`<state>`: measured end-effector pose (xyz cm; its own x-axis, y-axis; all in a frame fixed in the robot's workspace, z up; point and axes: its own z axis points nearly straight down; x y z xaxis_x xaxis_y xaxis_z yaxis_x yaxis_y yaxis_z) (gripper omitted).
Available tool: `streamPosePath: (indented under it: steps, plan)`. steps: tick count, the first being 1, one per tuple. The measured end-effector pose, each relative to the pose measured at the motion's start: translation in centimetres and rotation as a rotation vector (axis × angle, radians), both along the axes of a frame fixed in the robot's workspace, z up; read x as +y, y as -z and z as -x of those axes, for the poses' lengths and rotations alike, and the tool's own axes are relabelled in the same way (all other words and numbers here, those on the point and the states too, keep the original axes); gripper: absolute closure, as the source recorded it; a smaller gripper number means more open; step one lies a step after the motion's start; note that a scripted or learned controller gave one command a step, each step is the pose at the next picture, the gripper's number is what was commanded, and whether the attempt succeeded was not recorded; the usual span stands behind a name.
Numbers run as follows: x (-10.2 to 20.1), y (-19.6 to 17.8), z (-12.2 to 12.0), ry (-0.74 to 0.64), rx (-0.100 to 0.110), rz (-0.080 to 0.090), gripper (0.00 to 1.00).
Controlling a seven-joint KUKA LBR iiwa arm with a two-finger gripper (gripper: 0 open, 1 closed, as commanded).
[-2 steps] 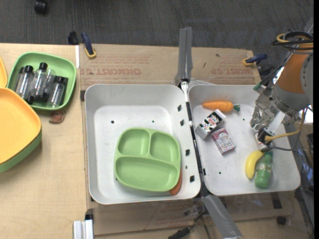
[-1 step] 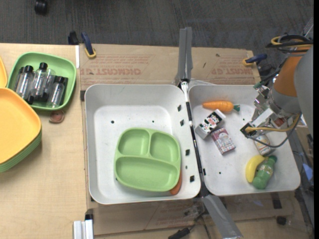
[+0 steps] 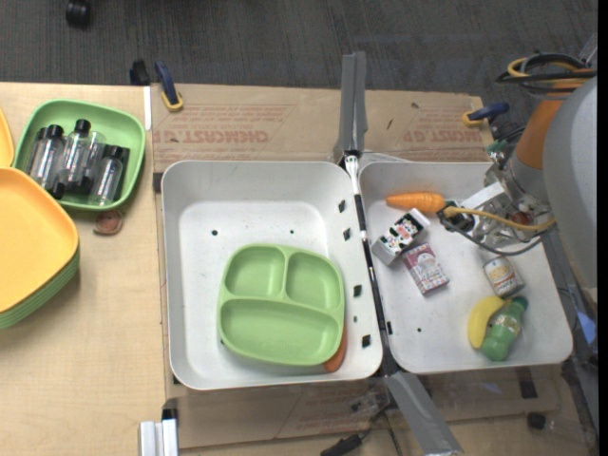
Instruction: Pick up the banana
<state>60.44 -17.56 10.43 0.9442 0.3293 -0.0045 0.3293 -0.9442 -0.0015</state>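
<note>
Red print on the cardboard (image 3: 249, 133) under the bins reads upside down, seemingly "CHEMCAST". The banana (image 3: 482, 321), short, curved and plain yellow, lies near the front of the right bin (image 3: 418, 350), touching a green bottle (image 3: 503, 332). The gripper (image 3: 503, 202) hangs over the bin's far side; whether it is open cannot be told.

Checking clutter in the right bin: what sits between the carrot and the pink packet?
A small black-and-white box lies between carrot and pink packet, camera view.

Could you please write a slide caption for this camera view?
Banana lies beside a green bottle in the right bin, with the gripper over its far side.
</note>
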Motion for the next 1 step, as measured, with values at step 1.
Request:
streamPosePath:
  steps: [1]
  plan:
    - [-4.41,1.22,-1.18,0.127,-0.002,-0.003,1.00]
